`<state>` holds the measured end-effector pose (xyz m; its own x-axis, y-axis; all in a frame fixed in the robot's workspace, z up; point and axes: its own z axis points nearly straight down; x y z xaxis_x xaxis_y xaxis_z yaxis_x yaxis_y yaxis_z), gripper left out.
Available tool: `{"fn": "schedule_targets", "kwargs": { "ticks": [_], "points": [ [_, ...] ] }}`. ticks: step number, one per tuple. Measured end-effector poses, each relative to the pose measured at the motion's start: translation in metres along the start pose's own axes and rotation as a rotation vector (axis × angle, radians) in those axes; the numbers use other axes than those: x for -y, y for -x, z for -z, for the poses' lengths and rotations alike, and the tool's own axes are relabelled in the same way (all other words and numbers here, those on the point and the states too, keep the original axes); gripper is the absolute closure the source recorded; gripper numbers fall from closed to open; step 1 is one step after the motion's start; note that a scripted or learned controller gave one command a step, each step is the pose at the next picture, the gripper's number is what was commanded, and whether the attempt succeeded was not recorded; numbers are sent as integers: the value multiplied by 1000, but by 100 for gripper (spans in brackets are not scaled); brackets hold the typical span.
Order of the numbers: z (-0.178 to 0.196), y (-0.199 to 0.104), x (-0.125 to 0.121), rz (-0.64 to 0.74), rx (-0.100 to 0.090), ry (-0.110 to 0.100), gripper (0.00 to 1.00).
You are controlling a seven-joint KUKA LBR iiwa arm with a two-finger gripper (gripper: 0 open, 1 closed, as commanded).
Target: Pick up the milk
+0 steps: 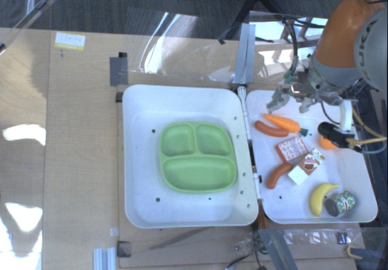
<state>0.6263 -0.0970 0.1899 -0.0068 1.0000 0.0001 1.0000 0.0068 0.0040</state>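
Note:
The milk (305,167) is a small white carton with a red printed end, lying on its side in the middle of the right bin (364,165). My gripper (291,102) hangs over the back of that bin, above and behind the carrot (285,122), well away from the milk. Its two grey fingers stand apart, open, with nothing between them.
Around the milk lie a red box (291,148), two sausages (271,129) (277,174), a banana (321,197), a green can (341,203) and a small orange piece (328,141). The left bin (139,159) holds a green divided plate (197,156).

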Motion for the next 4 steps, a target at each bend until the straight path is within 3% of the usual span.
{"fn": "schedule_targets", "kwargs": {
  "ticks": [1,2,3,4],
  "points": [
    [-89,9,66,-28,2,15,0],
    [-93,13,122,14,9,32,0],
    [-94,95,132,50,15,25,0],
    [-82,95,129,52,19,35,100]
  ]
}}
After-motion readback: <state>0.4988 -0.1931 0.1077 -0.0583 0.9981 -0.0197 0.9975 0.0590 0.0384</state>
